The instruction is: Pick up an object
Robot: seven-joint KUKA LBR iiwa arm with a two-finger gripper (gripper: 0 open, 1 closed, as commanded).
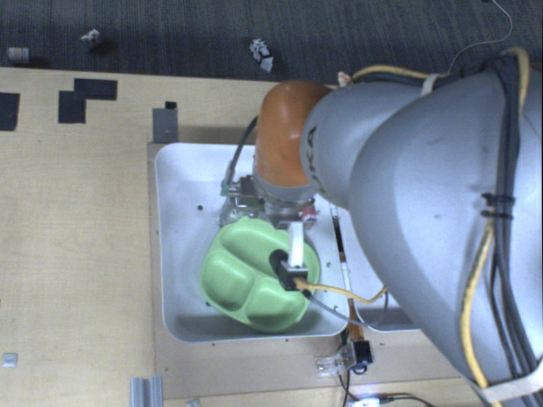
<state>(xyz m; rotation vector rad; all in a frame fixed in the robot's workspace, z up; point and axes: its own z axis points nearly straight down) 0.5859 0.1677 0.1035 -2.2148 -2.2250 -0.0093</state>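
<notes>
- arm, grey, bulks large in the right foreground; orange band above the wrist hangs over the left bin
- gripper points down at the far edge of the green dish; hidden under the wrist; wide or narrow: cannot tell
- green dish, moulded with hollows, lies in the left bin's near half, close to the front wall
- bench pale wood; dark carpet beyond

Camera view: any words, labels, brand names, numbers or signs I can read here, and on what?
None: no legible text anywhere in this view.
Green moulded object: plain, no label.
White bin: no marking.
Grey arm: no lettering shows.
Black patches beside the bin: blank shapes, not signs.
</notes>
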